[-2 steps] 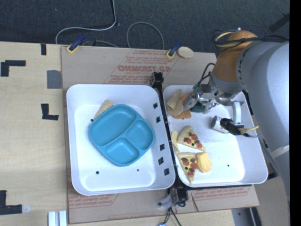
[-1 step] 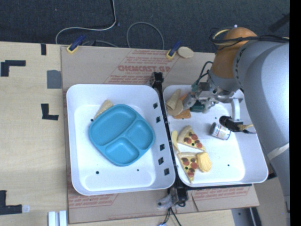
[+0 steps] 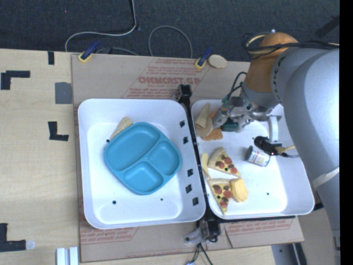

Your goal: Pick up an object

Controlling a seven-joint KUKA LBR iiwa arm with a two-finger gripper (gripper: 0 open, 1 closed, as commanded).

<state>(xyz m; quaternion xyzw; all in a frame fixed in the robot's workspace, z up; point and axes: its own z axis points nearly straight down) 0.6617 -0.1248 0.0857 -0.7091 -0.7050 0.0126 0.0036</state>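
**Gripper low over the right bin, near the bread pieces**

Gripper (image 3: 230, 119) is down in the right bin (image 3: 287, 195), at about 11 o'clock from the centre of this bin. I cannot tell its state, because the wrist and cables cover the tip. The grey arm (image 3: 309, 104) comes in from 3 o'clock, and its orange band (image 3: 265, 65) sits above the wrist, toward 12 o'clock.

Just beside the gripper, at its 9 o'clock, lie tan bread pieces (image 3: 205, 123). They are against the left wall of the bin. If the gripper touches them, I cannot say.

At 6 o'clock from the gripper lies 1 pizza slice (image 3: 224, 163). A second slice (image 3: 220, 193) lies lower, and a yellow piece (image 3: 239, 189) touches it at its 3 o'clock. A small can (image 3: 257, 157) lies on its side at 4 o'clock from the gripper, apart from the slices.

The left bin (image 3: 91, 203) holds a blue plate (image 3: 143, 157) with 3 compartments. A tan piece (image 3: 120, 128) shows from under the plate's edge at 11 o'clock.

Both bins stand on a cardboard sheet (image 3: 154, 79).
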